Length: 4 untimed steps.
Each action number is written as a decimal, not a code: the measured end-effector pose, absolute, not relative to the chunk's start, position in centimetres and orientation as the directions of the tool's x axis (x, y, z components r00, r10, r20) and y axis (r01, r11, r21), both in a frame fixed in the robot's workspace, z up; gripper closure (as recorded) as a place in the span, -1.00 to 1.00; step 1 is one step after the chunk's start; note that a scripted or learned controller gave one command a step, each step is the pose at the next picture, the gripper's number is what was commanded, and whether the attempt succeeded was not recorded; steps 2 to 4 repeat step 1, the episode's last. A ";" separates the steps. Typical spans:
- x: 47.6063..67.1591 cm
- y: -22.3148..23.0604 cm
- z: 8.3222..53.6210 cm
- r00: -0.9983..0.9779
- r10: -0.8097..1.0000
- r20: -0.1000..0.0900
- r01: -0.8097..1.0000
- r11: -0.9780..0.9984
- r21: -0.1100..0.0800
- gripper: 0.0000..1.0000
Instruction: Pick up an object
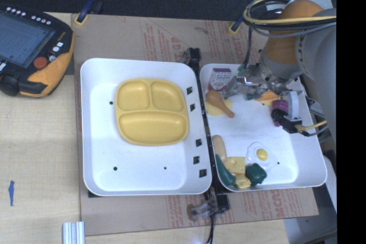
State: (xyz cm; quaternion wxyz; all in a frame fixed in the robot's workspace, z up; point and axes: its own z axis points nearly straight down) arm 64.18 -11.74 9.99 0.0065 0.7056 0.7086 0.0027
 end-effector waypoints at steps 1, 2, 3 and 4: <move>61.8 -12.4 9.5 -0.005 1.000 0.001 1.000 0.005 0.000 -1.00; 61.8 -12.4 9.5 -0.005 1.000 0.001 1.000 0.005 0.000 -1.00; 61.8 -12.4 9.5 -0.005 1.000 0.001 1.000 0.005 0.000 -1.00; 61.8 -12.4 9.5 -0.005 1.000 0.001 1.000 0.005 0.000 -1.00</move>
